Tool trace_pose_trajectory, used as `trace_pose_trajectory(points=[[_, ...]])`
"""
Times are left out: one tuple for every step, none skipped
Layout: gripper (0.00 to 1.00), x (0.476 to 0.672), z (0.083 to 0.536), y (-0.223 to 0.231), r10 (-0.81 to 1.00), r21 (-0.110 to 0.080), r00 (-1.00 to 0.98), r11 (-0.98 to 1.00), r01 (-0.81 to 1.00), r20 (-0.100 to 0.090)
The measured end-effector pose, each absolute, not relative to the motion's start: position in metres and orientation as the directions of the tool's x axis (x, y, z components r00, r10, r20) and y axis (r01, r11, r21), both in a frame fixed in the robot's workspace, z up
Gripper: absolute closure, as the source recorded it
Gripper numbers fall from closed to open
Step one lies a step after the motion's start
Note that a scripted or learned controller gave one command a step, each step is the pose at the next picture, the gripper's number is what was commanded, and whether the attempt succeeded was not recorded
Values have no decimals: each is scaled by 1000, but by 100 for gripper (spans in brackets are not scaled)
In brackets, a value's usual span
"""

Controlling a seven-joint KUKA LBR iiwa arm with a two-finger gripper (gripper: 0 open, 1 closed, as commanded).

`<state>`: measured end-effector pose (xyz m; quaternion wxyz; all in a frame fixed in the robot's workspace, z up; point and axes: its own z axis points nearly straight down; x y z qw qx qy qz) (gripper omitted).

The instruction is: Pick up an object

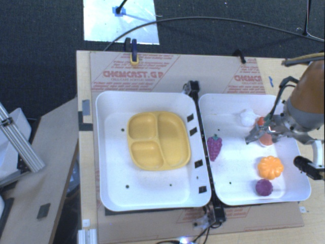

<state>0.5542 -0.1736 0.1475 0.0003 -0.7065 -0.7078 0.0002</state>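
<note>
Brown bench [152,67] on dark carpet [40,44] holds two white bins [109,151]. Jaws sit by an orange ball [266,139]; grip unclear.

Five small toys lie in the right bin [223,197]. A purple grape bunch [214,147] sits at nine o'clock, a white lump [247,117] at twelve, an orange-red piece [265,138] near centre, an orange pumpkin [270,167] at four, a magenta ball [263,187] at five.
</note>
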Motion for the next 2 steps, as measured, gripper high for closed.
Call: trace_pose_trajectory(points=[[0,559,105,-170,1000,0,-2,2,1000,0],[0,560,84,-170,1000,0,-1,1,1000,0]])
